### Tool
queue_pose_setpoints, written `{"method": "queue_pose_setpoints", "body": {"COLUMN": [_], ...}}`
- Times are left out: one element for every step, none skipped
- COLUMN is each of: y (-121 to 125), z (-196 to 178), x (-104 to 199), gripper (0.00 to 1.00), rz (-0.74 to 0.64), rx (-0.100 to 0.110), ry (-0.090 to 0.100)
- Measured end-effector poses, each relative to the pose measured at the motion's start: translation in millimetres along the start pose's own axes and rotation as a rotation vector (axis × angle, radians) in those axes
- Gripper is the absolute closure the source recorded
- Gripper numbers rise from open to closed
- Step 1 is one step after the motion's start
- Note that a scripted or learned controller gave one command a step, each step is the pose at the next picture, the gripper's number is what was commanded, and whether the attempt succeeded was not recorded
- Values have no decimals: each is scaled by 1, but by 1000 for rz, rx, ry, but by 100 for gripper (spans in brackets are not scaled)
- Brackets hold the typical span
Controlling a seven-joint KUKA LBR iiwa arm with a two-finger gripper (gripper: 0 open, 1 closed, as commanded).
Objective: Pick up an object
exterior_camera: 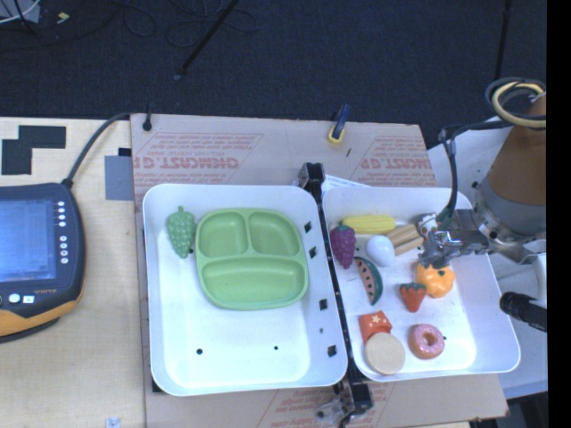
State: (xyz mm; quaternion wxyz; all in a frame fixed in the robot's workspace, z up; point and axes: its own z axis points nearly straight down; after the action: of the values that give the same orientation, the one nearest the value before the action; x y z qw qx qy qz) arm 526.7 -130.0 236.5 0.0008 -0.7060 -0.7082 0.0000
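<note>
My gripper (434, 246) hangs low over the right bin (500, 346), near its upper right part. It is right above an orange pepper (435, 281) and seems to touch its top. A small red piece (411, 297) lies against the pepper's left side. A wooden block (406, 236) sits just left of the gripper. I see nothing held.
The right bin also holds a yellow corn (368, 224), a purple fruit (343, 243), a white egg (381, 250), a watermelon slice (369, 280), a red cube (375, 324), a round cookie (386, 353) and a pink donut (426, 340). The left bin (178, 346) bears a green plate (251, 259) and green grapes (180, 230).
</note>
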Motion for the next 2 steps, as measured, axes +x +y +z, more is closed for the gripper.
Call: {"method": "queue_pose_setpoints", "body": {"y": [38, 77], "z": [-5, 15], "x": [41, 83], "gripper": [100, 100], "rz": [-1, 1], "rx": [0, 0], "ry": [0, -1]}}
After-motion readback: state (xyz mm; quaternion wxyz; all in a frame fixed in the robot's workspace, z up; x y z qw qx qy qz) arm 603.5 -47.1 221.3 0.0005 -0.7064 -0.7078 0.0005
